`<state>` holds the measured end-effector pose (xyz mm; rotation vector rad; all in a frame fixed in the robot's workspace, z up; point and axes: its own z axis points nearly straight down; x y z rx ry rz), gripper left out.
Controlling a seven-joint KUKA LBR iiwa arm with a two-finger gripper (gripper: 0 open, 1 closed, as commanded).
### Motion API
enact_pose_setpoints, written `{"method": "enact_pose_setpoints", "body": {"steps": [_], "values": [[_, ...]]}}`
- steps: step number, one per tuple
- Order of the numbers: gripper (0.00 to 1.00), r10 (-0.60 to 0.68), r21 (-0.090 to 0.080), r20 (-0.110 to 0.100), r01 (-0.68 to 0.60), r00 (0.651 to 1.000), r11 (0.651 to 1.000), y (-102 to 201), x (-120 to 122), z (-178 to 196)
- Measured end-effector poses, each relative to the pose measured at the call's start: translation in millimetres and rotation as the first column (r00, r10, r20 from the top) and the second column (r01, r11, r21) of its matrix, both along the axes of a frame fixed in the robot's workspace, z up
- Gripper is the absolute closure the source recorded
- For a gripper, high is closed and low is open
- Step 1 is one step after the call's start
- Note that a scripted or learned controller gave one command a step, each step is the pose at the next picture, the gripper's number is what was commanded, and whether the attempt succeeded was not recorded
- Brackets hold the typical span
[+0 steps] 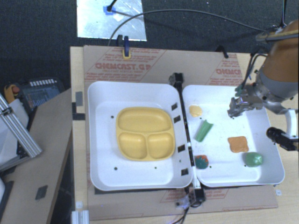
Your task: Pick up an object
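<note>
Tool: I saw the two-finger tool (235, 108) at the end of the grey arm with the orange band (281, 62), hanging over the upper right part of the shallow white right-hand bin (268, 178); I could not tell how far apart its tips stood, and I saw nothing held between them.
Yellow piece: the small pale yellow rounded lump (195, 110) lay to the tool's left in the same bin, apart from it.
Green stick: the long green block (203, 130) lay below and to the left of the tool, tilted, just under the yellow lump.
Orange square: the flat orange-brown square piece (238, 144) lay almost straight below the tool, well clear of it.
Green lump: the rounded pale green object (252, 159) lay farther below the tool, just beside the orange square's lower right.
Red and teal piece: the small red-and-teal object (201, 161) sat far down and left of the tool, near the bin's inner wall.
Left bin: I saw the shallow white left-hand bin (100, 125) well to the tool's left, carrying a yellow plastic tray with three compartments (145, 133).
Counter: the counter (79, 78) carried both bins side by side.
</note>
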<state>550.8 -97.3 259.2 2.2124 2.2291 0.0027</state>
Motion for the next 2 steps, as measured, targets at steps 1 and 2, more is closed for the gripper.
{"method": "enact_pose_setpoints", "body": {"steps": [1,2], "values": [[1.00,0.000,0.000,-0.001,0.000,1.000,1.000,47.6,-12.5,-13.7],[1.00,0.001,0.001,-0.002,-0.001,1.000,1.000,95.4,-30.1,-19.0]]}}
